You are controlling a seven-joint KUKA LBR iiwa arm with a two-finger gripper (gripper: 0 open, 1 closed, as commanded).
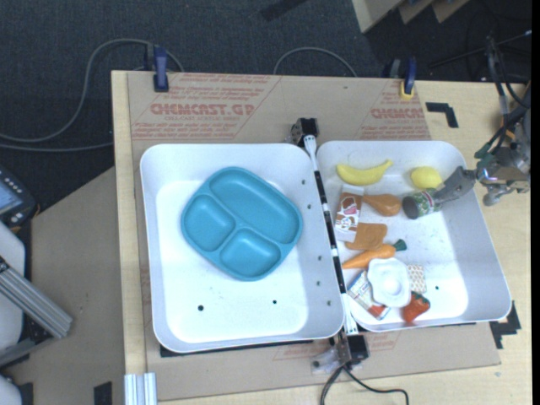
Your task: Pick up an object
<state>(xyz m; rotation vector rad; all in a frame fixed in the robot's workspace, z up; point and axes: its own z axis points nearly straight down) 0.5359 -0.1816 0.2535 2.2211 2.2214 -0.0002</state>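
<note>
The right bin (472, 251) holds several toy foods: a yellow banana (364, 172), a lemon (426, 177), a brown piece (381, 203), a carrot (369, 256), a fried egg (390, 281) and a strawberry (416, 308). A dark, rounded object (417, 205) lies just below the lemon. My gripper (449, 188) reaches in over the bin's right rim, low and slanted down to the left. Its tip is right beside the dark object, touching it or nearly so. Nothing is seen lifted.
The left bin (169, 294) bears a blue divided plate (241, 223). A red-and-white carton (348, 213) and small packets (364, 294) lie near the divider between the bins. Cables and clamps (159, 66) sit along the bench's far edge.
</note>
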